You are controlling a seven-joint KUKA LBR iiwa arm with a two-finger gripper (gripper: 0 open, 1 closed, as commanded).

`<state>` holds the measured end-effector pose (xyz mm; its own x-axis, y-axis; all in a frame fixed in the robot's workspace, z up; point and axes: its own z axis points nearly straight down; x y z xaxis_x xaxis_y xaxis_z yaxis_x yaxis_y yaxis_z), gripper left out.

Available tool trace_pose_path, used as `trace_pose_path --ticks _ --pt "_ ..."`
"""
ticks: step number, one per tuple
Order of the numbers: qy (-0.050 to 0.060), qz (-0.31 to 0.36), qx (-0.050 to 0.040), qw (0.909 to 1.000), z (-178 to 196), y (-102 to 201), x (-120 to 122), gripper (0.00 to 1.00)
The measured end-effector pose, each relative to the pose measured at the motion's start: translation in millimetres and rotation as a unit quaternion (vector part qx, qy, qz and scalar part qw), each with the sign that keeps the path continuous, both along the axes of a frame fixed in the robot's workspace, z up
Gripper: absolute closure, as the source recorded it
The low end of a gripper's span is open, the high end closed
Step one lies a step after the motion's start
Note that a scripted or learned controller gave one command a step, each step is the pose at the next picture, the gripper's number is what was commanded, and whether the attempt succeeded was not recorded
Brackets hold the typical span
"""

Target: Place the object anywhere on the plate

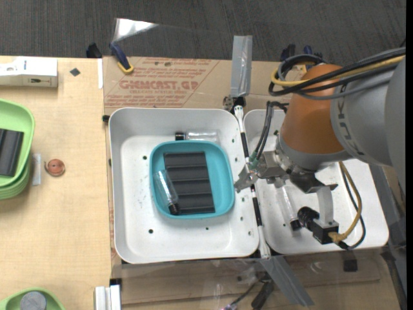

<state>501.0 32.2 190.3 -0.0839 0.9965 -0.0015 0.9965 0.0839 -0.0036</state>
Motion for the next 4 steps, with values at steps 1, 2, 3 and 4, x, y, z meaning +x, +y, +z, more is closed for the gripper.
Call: trace_pose_path --ticks 1,2,3,4 --pt "0.0 0.0 0.0 1.0 0.0 0.0 0.0 0.0" --pt "0.0 0.0 0.0 1.0 0.0 0.0 0.0 0.0" --pt "0.0 0.0 0.0 1.0 0.0 0.0 0.0 0.0" --pt "0.0 0.0 0.0 1.0 0.0 0.0 0.0 0.0"
